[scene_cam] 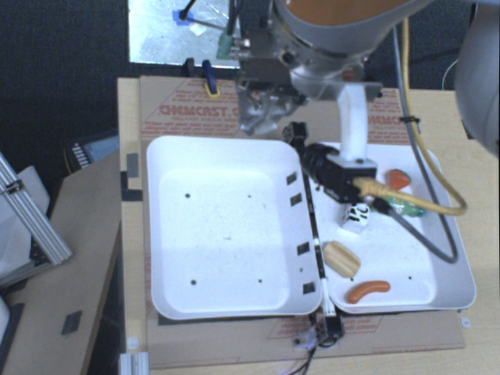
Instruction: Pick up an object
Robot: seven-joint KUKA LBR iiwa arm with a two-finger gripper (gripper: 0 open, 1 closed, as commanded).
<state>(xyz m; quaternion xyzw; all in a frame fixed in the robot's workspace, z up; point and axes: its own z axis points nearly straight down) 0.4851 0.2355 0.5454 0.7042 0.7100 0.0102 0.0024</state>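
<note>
The arm [344,22] comes in from above and hangs over the far edge of the bench, so its big grey and orange body covers the top of the view. The gripper [262,116] seems to be the shiny metal part just beyond the far rim of the left bin [226,233]; it is blurred, so whether the claw is open or closed cannot be told. Nothing can be seen between its parts.

The things to pick all lie in the right bin [437,276], probably because this bin is the source. A tan block [342,258] rests near the wall between the bins, an orange sausage [367,291] lies just in front of it, and a white die [356,216] sits behind it. A red piece [398,180] and a green piece [405,206] lie farther back, partly under the yellow cable [426,174]. The gripper is well apart from all of them, so the pick is judged not yet begun.
</note>
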